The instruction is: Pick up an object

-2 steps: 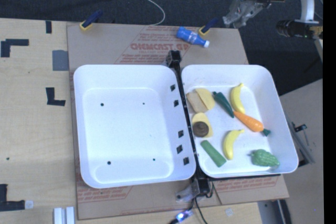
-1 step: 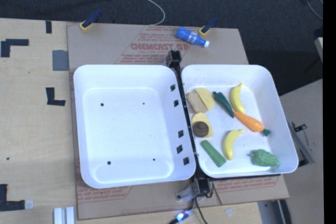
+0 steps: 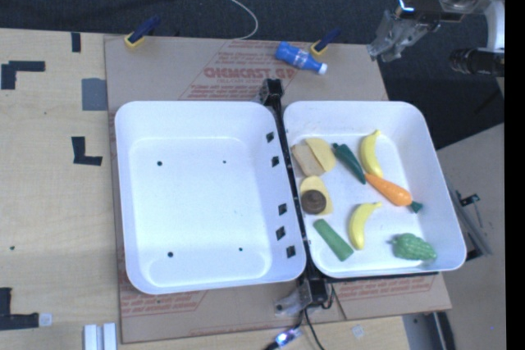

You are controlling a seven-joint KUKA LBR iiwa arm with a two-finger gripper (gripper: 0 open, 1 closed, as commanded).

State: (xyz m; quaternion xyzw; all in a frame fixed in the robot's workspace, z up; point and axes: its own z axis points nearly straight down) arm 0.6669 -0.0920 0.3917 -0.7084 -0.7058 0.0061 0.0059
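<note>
Grey two-finger gripper point(image 3: 392, 41) hangs high above the bench, off the top-right corner of the right shallow white plastic bin point(image 3: 422, 131), well apart from everything in it. Can't tell whether it is open or closed (too small and blurred), nothing seen held.

All pickable toy food sits in that right bin: long yellow plastic banana point(image 3: 373, 152), orange carrot with green tip point(image 3: 390, 191), smaller curved yellow banana point(image 3: 361, 223), dark green pepper-like piece point(image 3: 349, 161), flat green cucumber-like piece point(image 3: 333, 240), bumpy green broccoli-like piece point(image 3: 413, 247), tan bread-like slices point(image 3: 314, 156), round brown roll point(image 3: 314, 197). Left white bin point(image 3: 131, 127) sits just beside it, black clips along the seam. Blue bottle point(image 3: 299, 57) lies on the cardboard behind the bins.

Step judged: approach, not yet descended. To do it well: choose an isolated piece, e.g. the broccoli-like one or the smaller banana (clear space round both), centre above it, jaws across the narrow axis, descend straight. Avoid the carrot/banana/pepper cluster, they lie close together. Pieces near the bin wall risk finger collision.
</note>
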